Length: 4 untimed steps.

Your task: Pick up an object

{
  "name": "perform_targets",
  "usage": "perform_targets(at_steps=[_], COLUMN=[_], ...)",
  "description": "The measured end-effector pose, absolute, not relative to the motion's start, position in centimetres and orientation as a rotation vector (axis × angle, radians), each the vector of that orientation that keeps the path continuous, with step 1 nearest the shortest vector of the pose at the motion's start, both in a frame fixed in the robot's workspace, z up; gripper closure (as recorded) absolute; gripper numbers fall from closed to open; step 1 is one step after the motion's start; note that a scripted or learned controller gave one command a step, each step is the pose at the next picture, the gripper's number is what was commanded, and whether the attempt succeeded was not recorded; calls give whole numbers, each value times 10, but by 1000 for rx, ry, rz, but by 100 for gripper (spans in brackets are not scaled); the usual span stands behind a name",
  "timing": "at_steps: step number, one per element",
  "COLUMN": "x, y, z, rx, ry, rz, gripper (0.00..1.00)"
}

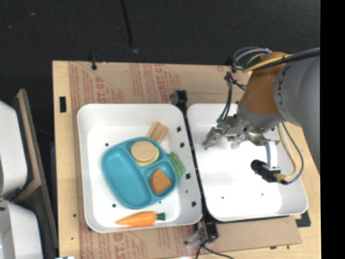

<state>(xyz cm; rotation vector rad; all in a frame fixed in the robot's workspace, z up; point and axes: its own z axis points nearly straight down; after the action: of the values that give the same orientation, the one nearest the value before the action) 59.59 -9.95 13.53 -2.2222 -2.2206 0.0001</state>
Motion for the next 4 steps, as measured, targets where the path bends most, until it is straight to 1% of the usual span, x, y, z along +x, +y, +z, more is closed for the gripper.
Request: perform_targets(at_steps=[1, 2, 3, 4], x=[608, 610, 589, 590], y=[-77, -99, -103, -162], z=[204, 122, 176, 136], rx=[-2223, -2221, -2225, -2242], ry=[-2227, -2216, -2223, -2199], rz=[-7, 7, -5, 5], gripper=[0, 0, 0, 0])
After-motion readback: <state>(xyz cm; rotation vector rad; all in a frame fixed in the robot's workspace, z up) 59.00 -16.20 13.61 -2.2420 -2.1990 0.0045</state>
